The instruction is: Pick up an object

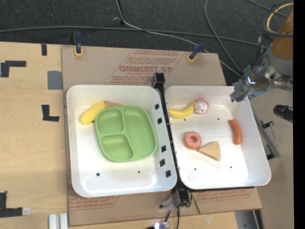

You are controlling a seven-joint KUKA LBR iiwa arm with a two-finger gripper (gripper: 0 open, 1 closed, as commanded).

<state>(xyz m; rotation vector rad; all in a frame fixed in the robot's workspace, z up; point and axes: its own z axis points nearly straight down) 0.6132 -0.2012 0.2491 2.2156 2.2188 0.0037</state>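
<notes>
The right bin (248, 175) holds a yellow banana (181, 112) touching a white speckled ball (200, 107) near its back left. A pink donut (193, 140) and a tan wedge (211, 151) lie close together in the middle. An orange sausage (236, 131) lies near the right wall. My gripper (241, 89) hangs over the right bin's back right corner, above and behind the sausage, with nothing seen in it.
The left bin (95, 180) holds a green divided plate (126, 132), a second yellow banana (92, 112) at its back left, and a tan piece (112, 104) partly under the plate. Black clips (162, 128) line the wall between the bins. Cables run across the dark floor behind.
</notes>
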